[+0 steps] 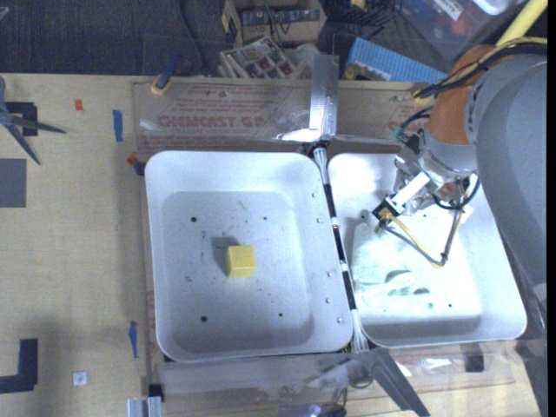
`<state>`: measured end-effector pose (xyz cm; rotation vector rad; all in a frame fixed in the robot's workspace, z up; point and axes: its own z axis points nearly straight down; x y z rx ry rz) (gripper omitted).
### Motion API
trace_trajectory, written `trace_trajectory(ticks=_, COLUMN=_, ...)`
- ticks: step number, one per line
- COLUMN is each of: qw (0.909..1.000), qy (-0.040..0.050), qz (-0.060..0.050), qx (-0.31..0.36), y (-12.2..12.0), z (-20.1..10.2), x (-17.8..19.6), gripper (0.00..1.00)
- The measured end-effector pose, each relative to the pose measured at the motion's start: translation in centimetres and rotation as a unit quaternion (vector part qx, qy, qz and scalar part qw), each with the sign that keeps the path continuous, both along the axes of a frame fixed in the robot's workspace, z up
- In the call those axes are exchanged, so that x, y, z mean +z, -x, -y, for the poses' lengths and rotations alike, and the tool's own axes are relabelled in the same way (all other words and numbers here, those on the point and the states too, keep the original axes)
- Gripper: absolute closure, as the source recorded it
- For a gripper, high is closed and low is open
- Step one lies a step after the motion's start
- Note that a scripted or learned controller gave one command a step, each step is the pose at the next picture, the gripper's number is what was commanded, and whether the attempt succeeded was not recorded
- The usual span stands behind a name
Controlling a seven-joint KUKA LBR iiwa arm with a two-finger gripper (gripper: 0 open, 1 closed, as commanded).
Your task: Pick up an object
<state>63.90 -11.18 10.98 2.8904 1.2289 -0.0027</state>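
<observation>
A small yellow cube (241, 261) lies near the middle of the left bin (174, 189). In the right bin (495, 311) a pale, greenish-white crumpled thing (385, 263) rests on the floor towards the left wall. My gripper (432, 196) hangs over the back half of the right bin, above and to the right of the pale thing. The wrist and its fittings hide the gripper's tips. Nothing is visibly held.
A ridge (337, 241) divides the two bins. The grey arm (512, 146) covers the right bin's right side. Behind the bins lies a cardboard sheet (217, 115) with an upright metal post (324, 94). Blue tape marks (117, 125) dot the wooden bench.
</observation>
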Motion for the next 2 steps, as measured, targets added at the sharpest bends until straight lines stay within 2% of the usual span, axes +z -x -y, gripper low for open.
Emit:
trace_trajectory(ticks=1, qw=0.9922, qy=0.0, qz=0.005, qx=-0.125, y=4.8, z=-1.6, x=-2.1, gripper=1.0)
trace_trajectory(ticks=2, qw=0.9555, qy=0.0003, qz=0.0, qx=-0.295, y=1.5, z=-5.0, x=7.3, gripper=1.0)
